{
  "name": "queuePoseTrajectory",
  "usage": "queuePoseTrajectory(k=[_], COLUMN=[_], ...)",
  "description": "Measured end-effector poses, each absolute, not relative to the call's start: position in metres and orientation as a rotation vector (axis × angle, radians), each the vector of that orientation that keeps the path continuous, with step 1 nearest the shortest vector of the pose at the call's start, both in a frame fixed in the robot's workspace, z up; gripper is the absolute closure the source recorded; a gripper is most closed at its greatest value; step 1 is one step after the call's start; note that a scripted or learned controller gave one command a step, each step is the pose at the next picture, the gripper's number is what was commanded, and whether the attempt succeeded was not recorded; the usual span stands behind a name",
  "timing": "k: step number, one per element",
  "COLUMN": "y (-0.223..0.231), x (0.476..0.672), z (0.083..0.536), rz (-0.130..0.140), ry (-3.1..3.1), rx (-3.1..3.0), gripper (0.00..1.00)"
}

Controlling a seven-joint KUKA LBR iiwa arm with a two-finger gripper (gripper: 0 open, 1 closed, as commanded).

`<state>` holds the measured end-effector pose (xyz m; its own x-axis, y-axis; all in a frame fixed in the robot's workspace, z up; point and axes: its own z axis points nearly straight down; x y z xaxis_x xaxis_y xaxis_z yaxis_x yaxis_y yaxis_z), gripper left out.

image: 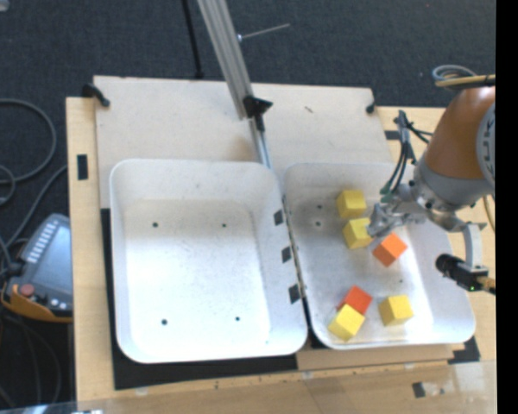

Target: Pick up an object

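Note:
The right bin (324, 335) holds several small cubes. Two yellow cubes (351, 203) (356, 232) lie near its middle, one behind the other. An orange cube (390, 249) sits just right of the nearer yellow one. My gripper (382, 222) hangs low over the bin, directly behind this orange cube and beside the nearer yellow cube; the wrist hides how it meets them. Nearer the front lie another orange cube (357, 299), a yellow cube (347, 321) touching it, and a third yellow cube (396, 309) to the right.
The left bin (125, 257) stands beside the right one, with a shared rim between them. A slanted aluminium post (229, 50) rises from behind the bins. Cables and a pendant (43, 266) lie on the floor at left.

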<state>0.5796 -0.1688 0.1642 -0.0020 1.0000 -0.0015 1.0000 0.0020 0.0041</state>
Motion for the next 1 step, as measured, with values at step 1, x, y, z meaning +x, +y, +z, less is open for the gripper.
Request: queuePoseTrajectory(k=[1], y=[-0.1687], x=[0.5794], z=[0.1634], rz=[0.002], ry=[2.221], rx=[2.218], gripper=[0.0])
